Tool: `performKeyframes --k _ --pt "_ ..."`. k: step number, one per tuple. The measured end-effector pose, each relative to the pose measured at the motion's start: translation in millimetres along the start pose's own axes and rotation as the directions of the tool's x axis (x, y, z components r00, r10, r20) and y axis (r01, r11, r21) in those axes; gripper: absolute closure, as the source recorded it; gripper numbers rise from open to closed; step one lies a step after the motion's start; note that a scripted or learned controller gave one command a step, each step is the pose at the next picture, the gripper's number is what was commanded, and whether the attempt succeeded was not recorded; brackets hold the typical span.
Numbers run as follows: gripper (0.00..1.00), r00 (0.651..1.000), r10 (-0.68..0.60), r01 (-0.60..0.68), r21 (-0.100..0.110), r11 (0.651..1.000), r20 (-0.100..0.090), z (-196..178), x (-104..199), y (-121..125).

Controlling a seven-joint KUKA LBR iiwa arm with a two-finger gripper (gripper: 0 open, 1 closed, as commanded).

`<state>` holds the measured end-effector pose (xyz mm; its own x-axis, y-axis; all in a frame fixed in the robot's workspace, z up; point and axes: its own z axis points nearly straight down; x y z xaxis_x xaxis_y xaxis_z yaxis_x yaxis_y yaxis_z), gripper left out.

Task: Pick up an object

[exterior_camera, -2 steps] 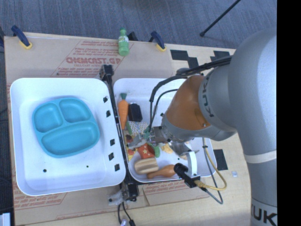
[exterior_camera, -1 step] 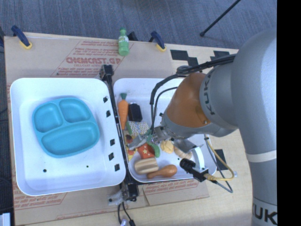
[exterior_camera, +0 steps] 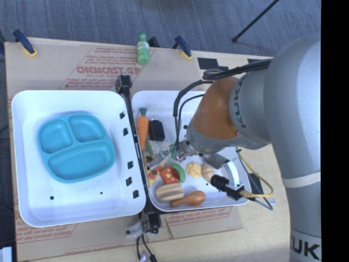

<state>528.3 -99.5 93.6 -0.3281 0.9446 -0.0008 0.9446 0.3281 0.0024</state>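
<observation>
we list, right bin [exterior_camera: 163, 100]: orange carrot [exterior_camera: 143, 131] lengthwise by the left wall; black block [exterior_camera: 157, 130] beside it; red strawberry [exterior_camera: 170, 174], bread loaf [exterior_camera: 169, 191] and brown drumstick [exterior_camera: 188, 199] near the front.

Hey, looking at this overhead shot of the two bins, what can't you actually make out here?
- The claw: the grey arm's orange-banded wrist covers most of it, so its grip state is unclear.
- The small jumbled items beside the claw: too small and overlapped to identify.
- The right-hand shallow white bin: the arm hides its far right part.
- The long orange toy carrot is clear; the small black block beside it lacks detail.
</observation>
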Motion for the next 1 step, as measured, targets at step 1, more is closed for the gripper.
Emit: performKeyframes --k 1 --pt "1.00 1.000 -0.003 0.003 0.002 1.000 -0.004 -10.2 0.8 0.5"
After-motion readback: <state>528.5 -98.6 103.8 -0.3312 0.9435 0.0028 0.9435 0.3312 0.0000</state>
